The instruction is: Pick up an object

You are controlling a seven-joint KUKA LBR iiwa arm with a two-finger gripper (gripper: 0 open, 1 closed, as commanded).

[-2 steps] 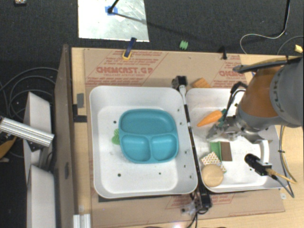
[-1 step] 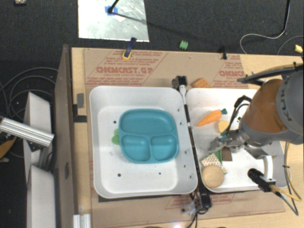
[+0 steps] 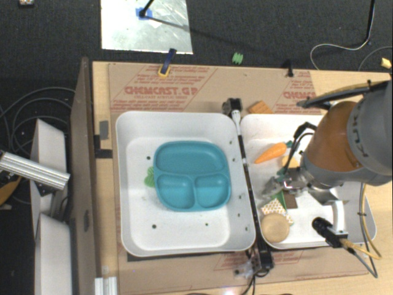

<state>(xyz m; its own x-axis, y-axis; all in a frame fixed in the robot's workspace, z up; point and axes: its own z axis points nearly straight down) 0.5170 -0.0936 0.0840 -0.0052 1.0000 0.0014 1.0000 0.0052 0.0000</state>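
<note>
Claw [image 3: 278, 187] over right bin [image 3: 261, 134], between orange carrot [image 3: 270, 153] and tan disc [image 3: 275, 228].

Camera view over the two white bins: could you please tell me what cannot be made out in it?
- Small green object: mostly hidden under the blue divided plastic tray in the left white bin; shape unclear.
- Right white bin: its right half is covered by the grey arm with the orange band.
- Round tan object at that bin's near edge: too small to identify.
</note>
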